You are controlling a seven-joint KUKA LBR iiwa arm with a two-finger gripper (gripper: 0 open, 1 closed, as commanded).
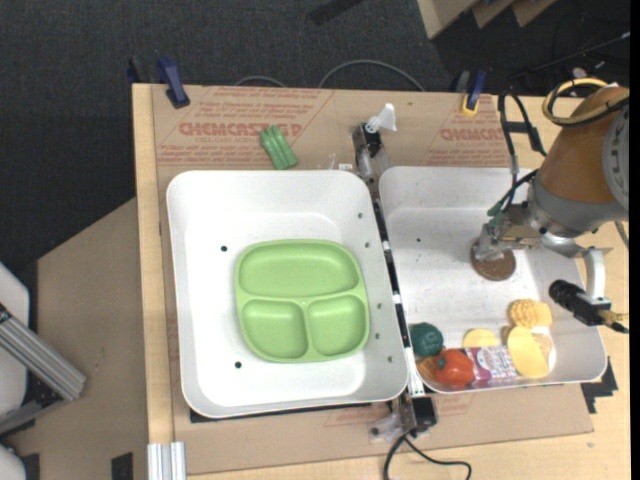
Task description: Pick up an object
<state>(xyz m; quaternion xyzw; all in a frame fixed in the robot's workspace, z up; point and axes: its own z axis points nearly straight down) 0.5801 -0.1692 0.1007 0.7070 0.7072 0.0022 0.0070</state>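
Two shallow white bins sit side by side on a brown cardboard-covered bench [250, 108]. The left bin [190, 268] holds a green divided tray [300, 300] with three compartments, lying flat near the middle. The right bin [440, 193] holds a cluster of small toy foods along its near edge: a dark green round piece [427, 339] at the left of the group, a red tomato-like piece [456, 367] just beside it, a pink packet [492, 365] next to that, and several pale yellow pieces [529, 350] at the right, one of them ridged [529, 314] and lying a little farther back. The grey arm with its orange band [585, 158] reaches in from the right, and its gripper [494, 253] is low over the middle of the right bin, directly above a small round brown object [493, 265] on the bin floor. That object sits well apart from the food cluster. Whether the jaws are apart or together cannot be told from this angle, nor whether they touch the brown object. A green clip-like item [278, 148] lies on the cardboard behind the left bin.
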